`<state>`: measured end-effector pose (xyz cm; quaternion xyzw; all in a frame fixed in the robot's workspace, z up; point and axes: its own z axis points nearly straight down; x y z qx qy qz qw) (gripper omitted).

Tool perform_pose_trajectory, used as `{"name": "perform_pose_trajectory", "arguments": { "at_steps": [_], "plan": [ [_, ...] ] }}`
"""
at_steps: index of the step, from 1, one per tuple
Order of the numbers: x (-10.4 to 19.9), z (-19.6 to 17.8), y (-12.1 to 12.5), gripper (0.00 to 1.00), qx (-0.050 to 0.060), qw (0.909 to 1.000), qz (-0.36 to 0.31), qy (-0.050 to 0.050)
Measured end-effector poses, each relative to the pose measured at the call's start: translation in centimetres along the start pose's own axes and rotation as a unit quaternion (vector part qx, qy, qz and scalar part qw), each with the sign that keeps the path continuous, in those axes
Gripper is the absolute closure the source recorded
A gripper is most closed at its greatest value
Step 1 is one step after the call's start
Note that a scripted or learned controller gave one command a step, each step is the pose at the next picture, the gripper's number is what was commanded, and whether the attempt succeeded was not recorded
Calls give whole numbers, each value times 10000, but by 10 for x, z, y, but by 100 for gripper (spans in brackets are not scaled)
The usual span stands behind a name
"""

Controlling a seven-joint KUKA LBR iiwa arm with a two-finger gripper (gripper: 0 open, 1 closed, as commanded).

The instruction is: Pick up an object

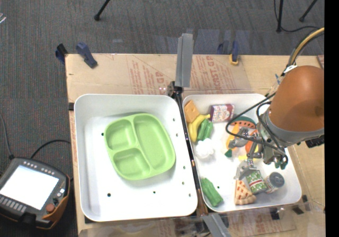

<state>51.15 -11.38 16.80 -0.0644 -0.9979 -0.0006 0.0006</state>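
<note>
Judging from where our gripper (pixel 248 170) hangs low in the right bin (pixel 222 205), just above the pizza slice (pixel 244 192) and the green-and-red packet (pixel 256 182), we have nothing lifted yet, and the whole pick is left.

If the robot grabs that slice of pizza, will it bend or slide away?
The pizza slice looks like moulded toy plastic, so probably stiff and light. It lies flat in the bin, likely hard to pinch. Its smooth surface might slip.
</note>
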Motion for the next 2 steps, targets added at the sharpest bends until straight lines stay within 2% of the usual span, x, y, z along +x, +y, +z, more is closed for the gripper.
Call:
{"name": "perform_pose_trajectory", "arguments": {
  "at_steps": [1, 2],
  "plan": [
    [-71, 84, 21, 0, -5, 9999, -142, 16],
    [-73, 71, 21, 100, -9, 9999, -137, -12]
  ]
}}
